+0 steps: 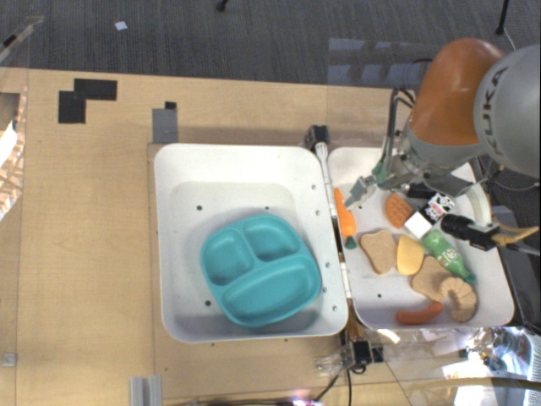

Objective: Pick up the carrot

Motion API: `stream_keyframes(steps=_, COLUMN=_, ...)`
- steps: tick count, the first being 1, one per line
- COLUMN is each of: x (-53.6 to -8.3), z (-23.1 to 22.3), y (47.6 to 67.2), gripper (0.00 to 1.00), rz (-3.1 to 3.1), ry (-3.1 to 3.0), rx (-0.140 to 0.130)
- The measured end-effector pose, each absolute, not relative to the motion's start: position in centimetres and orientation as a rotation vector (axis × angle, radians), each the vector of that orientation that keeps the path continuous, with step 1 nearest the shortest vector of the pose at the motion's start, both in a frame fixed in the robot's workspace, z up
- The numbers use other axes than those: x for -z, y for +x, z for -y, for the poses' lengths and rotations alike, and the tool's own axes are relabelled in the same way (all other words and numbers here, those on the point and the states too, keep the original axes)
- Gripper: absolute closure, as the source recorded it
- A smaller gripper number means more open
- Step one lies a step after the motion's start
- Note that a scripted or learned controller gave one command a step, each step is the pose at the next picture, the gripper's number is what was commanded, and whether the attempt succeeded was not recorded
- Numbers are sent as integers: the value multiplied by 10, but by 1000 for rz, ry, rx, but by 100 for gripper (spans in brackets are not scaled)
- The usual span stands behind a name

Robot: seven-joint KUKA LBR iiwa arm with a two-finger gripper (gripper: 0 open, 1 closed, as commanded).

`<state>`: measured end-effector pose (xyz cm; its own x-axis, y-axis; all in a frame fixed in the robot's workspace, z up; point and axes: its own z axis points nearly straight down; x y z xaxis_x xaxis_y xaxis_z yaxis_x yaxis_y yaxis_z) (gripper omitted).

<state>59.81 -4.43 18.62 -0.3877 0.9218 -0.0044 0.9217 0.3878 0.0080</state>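
Carrot [342, 214] is lying in the right bin [499, 311], pressed along that bin's left wall with its orange body pointing up the view and its green tip at the lower end. Judging by its look it is a toy piece, so it is probably light, stiff and smooth, likely to be sliding or rolling if pinched off-centre; the thick orange middle is looking like the best place to take hold, with the fingers closing across its width. The wall touching its left side is leaving little room for a finger there, which is the main thing standing in the way. The gripper [365, 189] is hovering just to the right of the carrot's upper end and is holding nothing; I cannot tell whether it is spread or closed. Right of the carrot a tan bread slice [379, 250] is sitting near, then a yellow piece [410, 259], a green bottle [448, 256] and a red sausage [419, 314] farther off. Left of the carrot, beyond the wall, the left bin [169, 227] is holding a teal tray [259, 269]
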Motion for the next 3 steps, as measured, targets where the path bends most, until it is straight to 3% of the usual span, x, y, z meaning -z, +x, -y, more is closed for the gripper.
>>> stream_keyframes(steps=2, x=-186, z=33, y=602, gripper=0, rz=-2618, ry=1723, rx=-9)
stream_keyframes(steps=3, x=-186, z=48, y=555, gripper=0, rz=-2703, ry=1590, rx=-4)
